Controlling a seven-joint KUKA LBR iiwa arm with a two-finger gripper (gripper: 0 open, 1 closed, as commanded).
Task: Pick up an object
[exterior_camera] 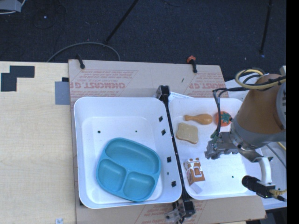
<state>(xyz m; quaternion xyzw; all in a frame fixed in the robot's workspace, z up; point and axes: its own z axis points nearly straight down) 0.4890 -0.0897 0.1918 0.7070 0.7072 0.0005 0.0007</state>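
Observation:
My gripper [214, 151] hangs over the middle of the right bin [224, 190], pointing down from the grey and orange arm [259, 113]. A tan bread slice [187, 133] lies just left of and above it. Beyond that sits a tan drumstick-shaped piece [199, 119]. A small orange and white packet [195, 170] lies below and to the left of the gripper. An orange-red item with a green spot [224, 118] sits at the back, partly hidden by the arm. I see nothing held in the gripper.
A blue divided plate [128, 168] fills the lower part of the left bin [93, 111]. A black divider rail [170, 143] runs between the bins. Cables [247, 76] loop above the arm at the right.

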